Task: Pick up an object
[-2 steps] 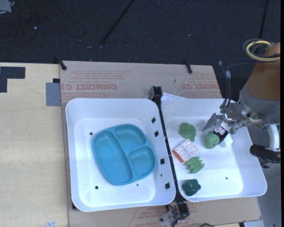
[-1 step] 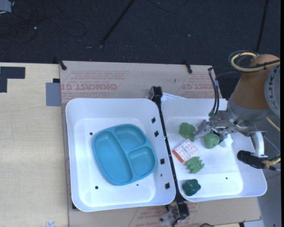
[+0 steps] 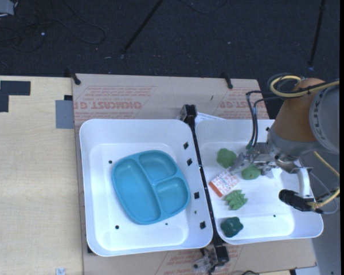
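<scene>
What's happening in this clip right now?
The KUKA arm reaches in from the right, low over the right bin. Its claw sits at a light green object, with other green pieces and a small red-and-white packet nearby. Whether anything is gripped can't be told. The left bin holds a blue divided plate.
</scene>
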Available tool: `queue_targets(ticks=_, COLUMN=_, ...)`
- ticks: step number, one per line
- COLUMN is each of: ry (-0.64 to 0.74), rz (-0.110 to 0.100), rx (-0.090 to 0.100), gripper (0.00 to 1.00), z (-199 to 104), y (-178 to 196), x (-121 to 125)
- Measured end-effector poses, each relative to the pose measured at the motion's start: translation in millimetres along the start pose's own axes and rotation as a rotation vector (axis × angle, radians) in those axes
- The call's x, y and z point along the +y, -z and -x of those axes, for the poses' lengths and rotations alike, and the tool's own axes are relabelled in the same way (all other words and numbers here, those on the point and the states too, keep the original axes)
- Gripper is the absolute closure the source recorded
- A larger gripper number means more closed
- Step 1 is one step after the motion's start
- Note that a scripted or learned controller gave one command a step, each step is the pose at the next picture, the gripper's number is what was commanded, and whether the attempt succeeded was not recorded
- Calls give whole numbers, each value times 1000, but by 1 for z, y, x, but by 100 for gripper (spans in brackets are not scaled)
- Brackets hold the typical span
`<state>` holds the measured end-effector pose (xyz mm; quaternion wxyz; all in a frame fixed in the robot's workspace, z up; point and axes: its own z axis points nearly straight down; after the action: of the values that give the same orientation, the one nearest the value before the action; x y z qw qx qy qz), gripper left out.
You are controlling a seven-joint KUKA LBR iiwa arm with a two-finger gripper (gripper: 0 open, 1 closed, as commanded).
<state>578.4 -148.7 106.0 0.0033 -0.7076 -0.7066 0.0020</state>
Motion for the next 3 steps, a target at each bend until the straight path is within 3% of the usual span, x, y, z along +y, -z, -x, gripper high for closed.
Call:
queue_targets(ticks=1, ry=-4, rz=3, rx=0, gripper=100, z=1, y=13, x=1)
queue_targets(ticks=3, ry=3, rz=10, rx=-2, gripper=100, z=-2, y=117, x=19)
